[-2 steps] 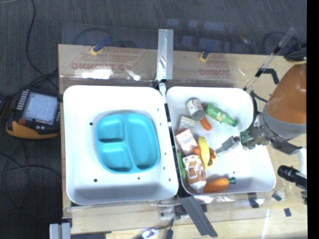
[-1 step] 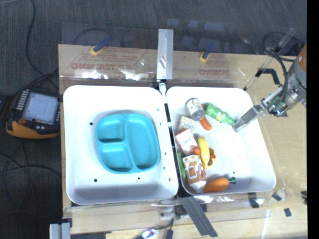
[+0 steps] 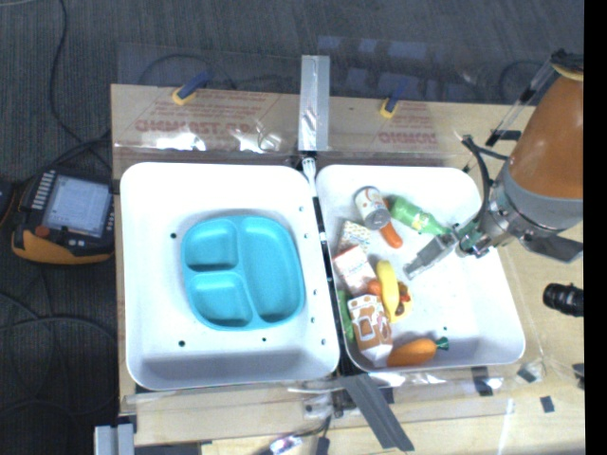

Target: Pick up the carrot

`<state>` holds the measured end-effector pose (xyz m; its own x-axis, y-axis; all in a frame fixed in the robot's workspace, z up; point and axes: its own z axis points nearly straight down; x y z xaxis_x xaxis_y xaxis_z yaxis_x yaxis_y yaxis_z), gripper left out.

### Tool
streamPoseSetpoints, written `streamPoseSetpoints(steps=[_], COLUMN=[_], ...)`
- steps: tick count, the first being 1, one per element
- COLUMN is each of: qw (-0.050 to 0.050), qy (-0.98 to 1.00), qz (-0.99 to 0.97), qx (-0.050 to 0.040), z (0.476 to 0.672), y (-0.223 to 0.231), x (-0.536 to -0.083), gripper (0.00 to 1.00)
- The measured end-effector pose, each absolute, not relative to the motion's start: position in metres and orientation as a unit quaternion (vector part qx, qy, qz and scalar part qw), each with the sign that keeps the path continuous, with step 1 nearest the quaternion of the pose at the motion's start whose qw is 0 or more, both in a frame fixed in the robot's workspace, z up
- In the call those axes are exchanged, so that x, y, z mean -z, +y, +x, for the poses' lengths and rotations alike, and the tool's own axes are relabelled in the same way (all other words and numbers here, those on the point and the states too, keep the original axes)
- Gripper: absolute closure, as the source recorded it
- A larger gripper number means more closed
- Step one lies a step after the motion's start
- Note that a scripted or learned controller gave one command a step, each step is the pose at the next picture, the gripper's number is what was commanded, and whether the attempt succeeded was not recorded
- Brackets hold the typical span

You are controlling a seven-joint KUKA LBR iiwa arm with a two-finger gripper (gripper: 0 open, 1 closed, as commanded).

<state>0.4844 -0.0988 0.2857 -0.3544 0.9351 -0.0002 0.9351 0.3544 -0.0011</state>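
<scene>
I see a blue divided plate (image 3: pixel 239 270) in the left bin (image 3: pixel 152 349); right of it, a banana (image 3: pixel 387 287), can (image 3: pixel 371 208) and green bottle (image 3: pixel 414 216).

The arm (image 3: pixel 555 150) runs off the right edge, so its upper part is cut off. The gripper (image 3: pixel 417 262) is a small grey blur, and its fingers cannot be made out. The cartons (image 3: pixel 365 301) bunched along the right bin's (image 3: pixel 493 349) left wall overlap, perhaps hiding smaller items.
</scene>
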Motion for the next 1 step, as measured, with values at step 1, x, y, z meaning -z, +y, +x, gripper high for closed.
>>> streamPoseSetpoints(steps=[1], qw=[0.0], qy=[-0.823], qz=[-0.568], qx=[0.0], z=[0.4845], y=[-0.0983], x=[-0.2858], gripper=[0.0])
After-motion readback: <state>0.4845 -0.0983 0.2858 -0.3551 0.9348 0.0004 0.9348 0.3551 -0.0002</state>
